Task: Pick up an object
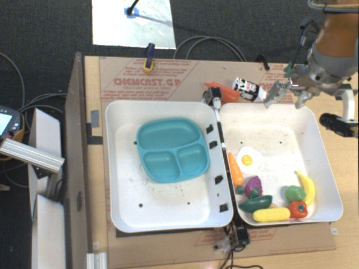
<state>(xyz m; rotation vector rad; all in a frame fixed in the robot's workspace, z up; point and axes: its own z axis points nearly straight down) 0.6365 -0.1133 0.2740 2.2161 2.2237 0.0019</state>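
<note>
The gripper (pixel 287 94) hangs above the back rim of the right bin (pixel 322 144), its two fingers spread apart with nothing between them. The toy food lies well away from it at the bin's front: egg (pixel 247 159), carrot (pixel 235 168), a purple piece that may be an eggplant (pixel 253 185), corn (pixel 271 214), banana (pixel 307 186) and tomato (pixel 298 209). The left bin (pixel 120 150) holds a teal tray (pixel 172 149).
</note>
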